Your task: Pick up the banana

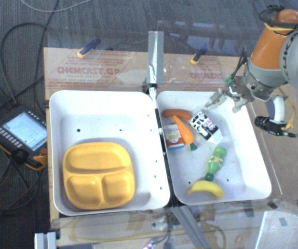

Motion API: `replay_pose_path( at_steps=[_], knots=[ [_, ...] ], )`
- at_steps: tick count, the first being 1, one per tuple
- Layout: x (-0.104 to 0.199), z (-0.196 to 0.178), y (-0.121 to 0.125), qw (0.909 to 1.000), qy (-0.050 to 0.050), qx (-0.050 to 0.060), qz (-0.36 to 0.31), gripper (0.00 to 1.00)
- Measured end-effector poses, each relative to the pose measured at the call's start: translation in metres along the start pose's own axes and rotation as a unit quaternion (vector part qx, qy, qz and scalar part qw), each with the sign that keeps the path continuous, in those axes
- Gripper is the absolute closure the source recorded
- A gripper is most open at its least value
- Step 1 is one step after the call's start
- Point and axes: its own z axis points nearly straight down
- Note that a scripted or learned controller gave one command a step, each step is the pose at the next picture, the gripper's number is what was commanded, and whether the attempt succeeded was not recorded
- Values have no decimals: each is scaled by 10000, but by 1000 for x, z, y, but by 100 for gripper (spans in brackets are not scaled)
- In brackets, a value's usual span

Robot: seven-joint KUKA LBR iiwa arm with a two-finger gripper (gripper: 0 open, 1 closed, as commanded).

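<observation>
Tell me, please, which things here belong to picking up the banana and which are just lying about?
Belongs to the job:
banana
gripper

Just lying about:
green bottle
carrot
black-and-white box
small carton
yellow tray

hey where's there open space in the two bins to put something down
Left bin: its far half is bare, from the far wall to the yellow tray. Right bin: bare floor along the right wall, beside the green bottle and banana. Crowded near the divider, where carrot, small carton and black-and-white box cluster.
</observation>
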Motion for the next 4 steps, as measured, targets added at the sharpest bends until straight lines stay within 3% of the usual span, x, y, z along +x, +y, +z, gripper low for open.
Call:
replay_pose_path(
  at_steps=[1,2,3,4],
  knots=[
    [53,68,-71,9964,1,6,-851,0],
    [-3,98,-113,9819,-26,-84,-1890,0],
    [18,84,-156,9341,9,-5,-3570,0],
    [18,84,-156,9340,12,-8,-3572,0]
  ],
)
